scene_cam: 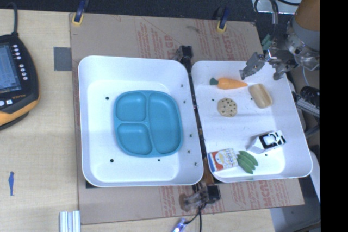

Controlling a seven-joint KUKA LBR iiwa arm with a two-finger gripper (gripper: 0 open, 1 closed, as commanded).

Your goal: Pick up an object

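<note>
My gripper (265, 70) hangs over the far edge of the right bin (296, 117), its fingers spread open with nothing between them. Just below it lie an orange carrot (231, 83) and a tan bread roll (260, 95). A speckled cookie (227, 106) rests in the bin's middle. Toward the near side sit a black-and-white object (269, 140), a small red and white carton (223, 159) and a green pea pod (247, 161).
The left bin (86, 117) holds a blue divided plate (148, 122). A control pendant (13, 79) lies on the bench at far left. Clamps (80, 11) pin the cardboard base at the back edge.
</note>
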